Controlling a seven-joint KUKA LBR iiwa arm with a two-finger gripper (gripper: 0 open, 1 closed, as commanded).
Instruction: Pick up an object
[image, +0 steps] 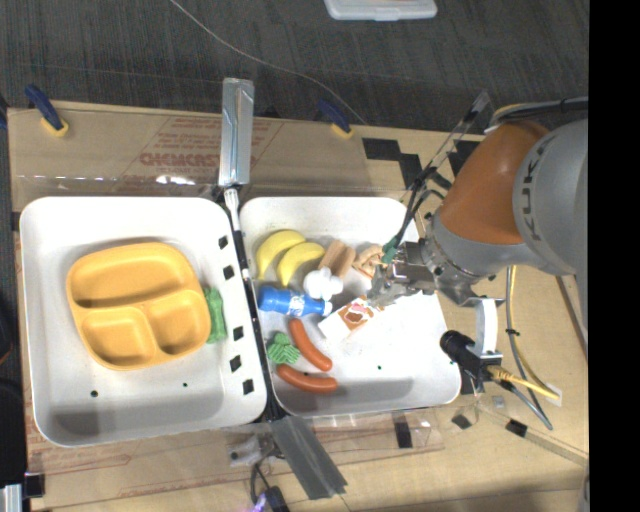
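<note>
Yellow divided tray (135, 303), yellow bananas (284, 256) – red sausages (308, 343), blue-and-white bottle (296, 298), white bins (60, 400)

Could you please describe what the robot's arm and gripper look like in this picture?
The arm is bulky and rounded, grey, with a broad orange band above the wrist. Thin dark cables run along it. The gripper is a small metallic and dark assembly at its tip.
</note>
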